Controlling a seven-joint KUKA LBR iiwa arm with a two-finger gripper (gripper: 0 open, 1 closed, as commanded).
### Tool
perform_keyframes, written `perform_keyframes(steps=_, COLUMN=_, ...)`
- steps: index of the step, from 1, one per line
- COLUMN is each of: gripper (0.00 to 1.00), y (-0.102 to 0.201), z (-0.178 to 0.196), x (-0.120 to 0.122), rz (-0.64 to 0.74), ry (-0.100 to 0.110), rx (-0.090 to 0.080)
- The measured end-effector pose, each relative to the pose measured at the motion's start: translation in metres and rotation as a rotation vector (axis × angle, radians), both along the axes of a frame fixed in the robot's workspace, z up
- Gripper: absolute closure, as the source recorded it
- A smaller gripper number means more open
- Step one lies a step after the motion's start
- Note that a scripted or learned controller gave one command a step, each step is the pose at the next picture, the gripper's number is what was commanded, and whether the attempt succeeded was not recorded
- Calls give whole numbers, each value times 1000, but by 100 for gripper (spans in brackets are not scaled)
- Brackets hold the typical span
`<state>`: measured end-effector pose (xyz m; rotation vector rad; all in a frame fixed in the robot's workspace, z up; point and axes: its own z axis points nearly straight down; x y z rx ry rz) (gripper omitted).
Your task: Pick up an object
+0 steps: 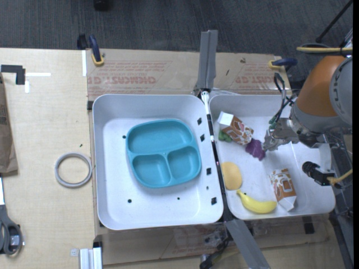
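step: reaching to grasp | tool (271, 143) hovered just right of purple object (255, 148), above banana (257, 203), right bin (314, 209) | tool state: cannot tell | next: descend over purple object, close

1. My counter (45, 128) is pale wood, evenly lit, with no hard shadows.
2. Beyond its far edge lies a dark grey carpet floor (168, 10), with a small black thing (101, 3) on it.
3. A cardboard sheet (146, 74) with red print lies flat on the counter.
4. A blue-handled clamp (95, 52) grips the far edge.
5. A grey tape ring (73, 169) lies on the wood at left; scissors (8, 234) sit near the left corner.
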<state>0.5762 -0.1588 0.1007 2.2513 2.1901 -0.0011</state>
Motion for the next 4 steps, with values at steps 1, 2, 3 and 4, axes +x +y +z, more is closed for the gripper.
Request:
perform_keyframes(steps=1, gripper=100, y=65, z=-10, x=-29, rz=-155, ry=4, rx=1)
perform_keyframes(steps=2, gripper=0, y=65, z=-10, x=-29, rz=-156, ry=4, rx=1)
perform_keyframes(steps=3, gripper=0, y=58, z=2, x=-9, rz=-277, ry=2, rx=0)
perform_keyframes(steps=4, gripper=0, y=48, z=-8, x=7, rz=0, ry=-1, rx=0)
